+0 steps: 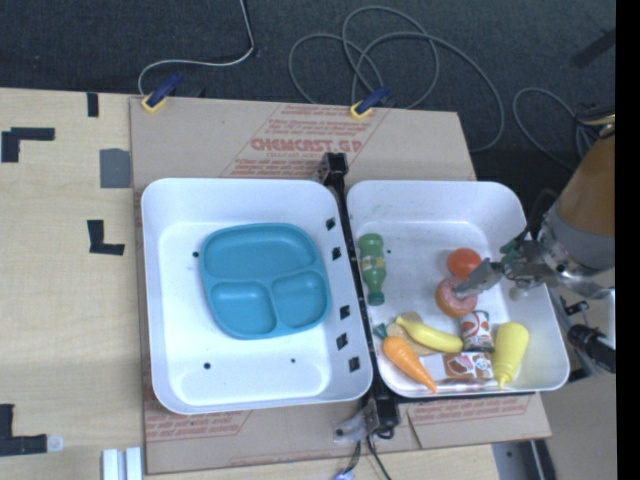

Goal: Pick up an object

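Gripper point(470, 288) sits low in the right bin point(430, 198), my fingers narrow around the red-orange toy point(455, 298). Trouble ahead, I reckon: it's round, the can point(478, 330) and banana point(430, 334) crowd close, so it may squirt free.

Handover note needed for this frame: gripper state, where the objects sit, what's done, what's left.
Gripper: low in the right bin, right at the orange-red round toy; whether it grips it cannot be told.
Also in that bin: tomato, green bottle, banana, carrot, yellow piece, small packet.
Left bin: blue divided plate.
Done: nothing lifted.
Left: grasp one object and lift it.
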Controlling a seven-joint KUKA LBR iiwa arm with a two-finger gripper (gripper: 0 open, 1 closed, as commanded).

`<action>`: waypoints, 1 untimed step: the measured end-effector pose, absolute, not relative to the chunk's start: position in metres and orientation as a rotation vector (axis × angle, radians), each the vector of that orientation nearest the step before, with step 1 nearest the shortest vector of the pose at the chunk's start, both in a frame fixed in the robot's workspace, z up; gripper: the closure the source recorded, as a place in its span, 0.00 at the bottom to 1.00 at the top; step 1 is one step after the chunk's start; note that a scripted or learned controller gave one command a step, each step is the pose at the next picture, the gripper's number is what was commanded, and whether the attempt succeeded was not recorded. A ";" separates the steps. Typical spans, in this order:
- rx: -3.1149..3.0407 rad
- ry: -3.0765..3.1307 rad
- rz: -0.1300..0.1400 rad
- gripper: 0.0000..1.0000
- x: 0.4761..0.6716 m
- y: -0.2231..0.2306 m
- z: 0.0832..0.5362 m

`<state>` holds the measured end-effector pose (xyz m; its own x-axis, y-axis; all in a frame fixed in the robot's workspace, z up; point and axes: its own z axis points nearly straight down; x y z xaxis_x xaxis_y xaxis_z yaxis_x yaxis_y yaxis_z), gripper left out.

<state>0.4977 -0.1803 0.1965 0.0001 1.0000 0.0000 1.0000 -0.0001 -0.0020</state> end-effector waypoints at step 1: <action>-2.227 -2.230 -0.009 0.00 0.584 -0.193 0.089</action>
